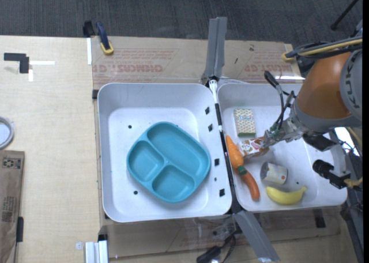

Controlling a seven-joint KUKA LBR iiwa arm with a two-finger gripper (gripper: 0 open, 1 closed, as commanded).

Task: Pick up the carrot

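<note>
1. Carrot [233,151] lies in the right bin [323,201], along its 9 o'clock wall.
2. Gripper [271,138], at the carrot's 3 o'clock; whether apart or together cannot be told.
3. Banana [285,195] at the bin's 6 o'clock.

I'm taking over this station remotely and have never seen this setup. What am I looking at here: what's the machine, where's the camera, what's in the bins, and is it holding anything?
One fixed camera looks down at a slant on two shallow white bins. The grey and orange shape at the right is a robot arm; its gripper hangs low in the right bin.

The left bin holds a blue divided plate.

The right bin holds the carrot along its left wall, with a second orange piece below it, a small green-patterned box, a red and white packet close to the gripper, a small grey cup on its side and a banana.

I cannot see anything held. The carrot lies apart from the gripper.
</note>
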